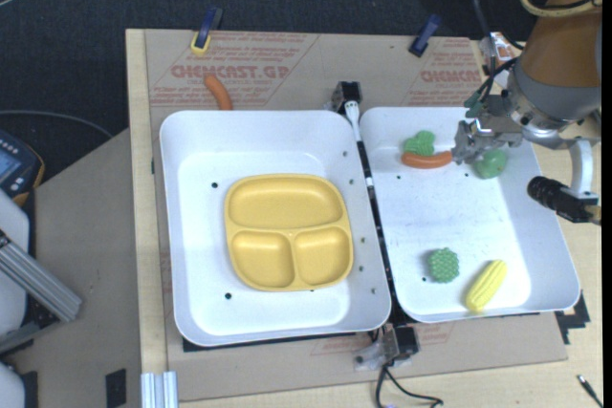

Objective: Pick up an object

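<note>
While its wrist bends down, arm (559,43) overhangs right bin (535,248).

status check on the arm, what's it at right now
Gripper low over the right bin's far end, by the carrot and pale green piece. Nothing seen held. Corn and green berry sit apart, near edge.

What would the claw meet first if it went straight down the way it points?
Probably the pale green toy right under the claw, with the carrot just beside it; depth is hard to judge from this slanted view.
</note>
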Robot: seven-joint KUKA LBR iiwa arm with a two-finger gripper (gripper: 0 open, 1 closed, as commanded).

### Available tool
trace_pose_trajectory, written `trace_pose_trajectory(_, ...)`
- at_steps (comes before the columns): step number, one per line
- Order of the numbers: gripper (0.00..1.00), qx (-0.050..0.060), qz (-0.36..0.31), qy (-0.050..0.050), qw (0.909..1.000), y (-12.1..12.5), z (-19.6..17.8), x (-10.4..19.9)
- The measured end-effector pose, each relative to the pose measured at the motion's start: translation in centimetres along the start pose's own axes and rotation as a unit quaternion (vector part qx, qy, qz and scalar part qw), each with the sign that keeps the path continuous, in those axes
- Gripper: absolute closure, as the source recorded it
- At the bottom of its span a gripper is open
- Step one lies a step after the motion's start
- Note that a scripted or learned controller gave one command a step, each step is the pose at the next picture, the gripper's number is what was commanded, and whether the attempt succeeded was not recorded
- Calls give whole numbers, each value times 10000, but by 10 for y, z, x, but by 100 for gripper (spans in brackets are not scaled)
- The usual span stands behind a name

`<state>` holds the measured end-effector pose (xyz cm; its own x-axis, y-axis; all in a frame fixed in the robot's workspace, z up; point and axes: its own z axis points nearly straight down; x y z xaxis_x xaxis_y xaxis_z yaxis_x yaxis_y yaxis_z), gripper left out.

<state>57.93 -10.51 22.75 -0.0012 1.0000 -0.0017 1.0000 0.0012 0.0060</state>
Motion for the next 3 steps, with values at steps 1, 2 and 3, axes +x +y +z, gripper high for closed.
trace_pose_trajectory(1,100,10,-23,11,10000,27,6,49)
trace_pose_trajectory(2,100,5,-23,12,10000,64,11,94)
trace_pose_trajectory(3,100,5,-4,7,10000,79,-5,98)
